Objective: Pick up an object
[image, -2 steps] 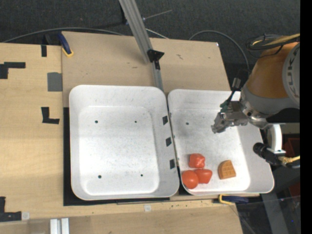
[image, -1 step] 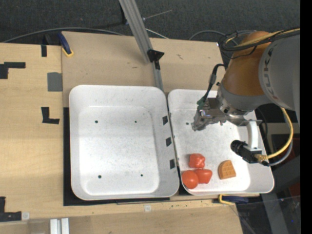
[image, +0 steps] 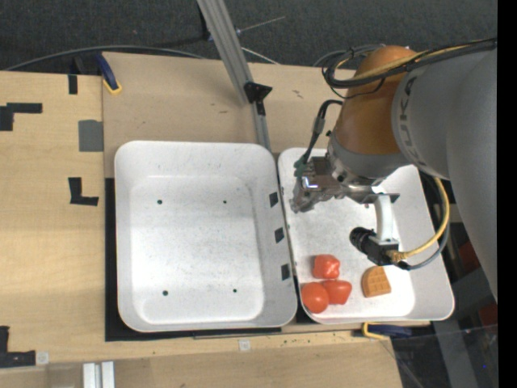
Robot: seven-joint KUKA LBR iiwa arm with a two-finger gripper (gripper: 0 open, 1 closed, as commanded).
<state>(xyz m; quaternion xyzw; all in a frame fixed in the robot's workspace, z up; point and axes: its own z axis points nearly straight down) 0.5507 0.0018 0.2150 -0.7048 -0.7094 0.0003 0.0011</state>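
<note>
Your gripper hovers far from the red pieces; jaws' state unclear—centre over one before descending.

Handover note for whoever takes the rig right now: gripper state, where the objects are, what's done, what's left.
Gripper: low over the back left part of the right bin; nothing seen between its fingers, open or shut unclear.
Objects: three red pieces clustered at the right bin's front left; orange waffle-textured piece just right of them.
Left bin: bare white floor.
Done: nothing picked.
Left: grasp one and lift.
</note>
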